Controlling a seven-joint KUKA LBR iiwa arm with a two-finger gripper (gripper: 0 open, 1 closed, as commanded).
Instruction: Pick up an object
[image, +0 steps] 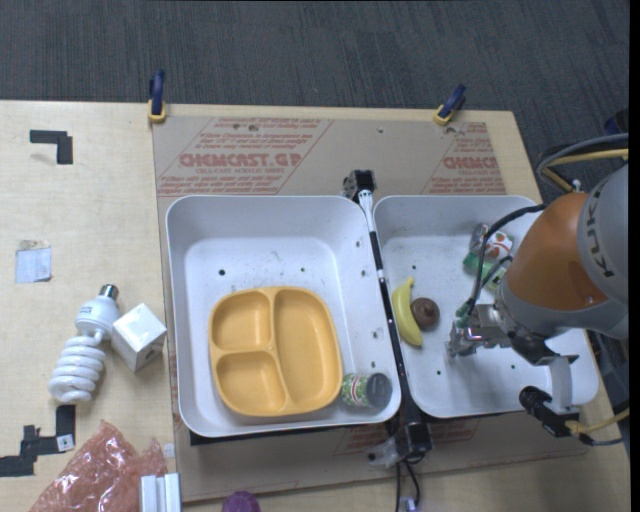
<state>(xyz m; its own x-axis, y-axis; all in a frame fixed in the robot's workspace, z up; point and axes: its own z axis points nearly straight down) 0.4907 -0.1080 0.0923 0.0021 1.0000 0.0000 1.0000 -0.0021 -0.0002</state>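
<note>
- Here the gripper (462, 343) sits low in the right bin (440, 225), just right of the banana (404, 312) and the brown ball (425, 312).
- Whether it is wide or narrow, I cannot tell; nothing visibly sits in it.
- Probably best: shift left, centre over the banana's middle, straddle its narrow width, descend squarely.
- Avoid nudging the ball touching it.

Even, bright overhead lighting; no strong directional source. The white bins (270, 225) are nearly overexposed, with soft grey shadows along their inner walls. Mild glare on the orange band (560, 255) at right. Focus is moderately sharp throughout; small items appear slightly soft. The far carpet is dimmer.
</note>
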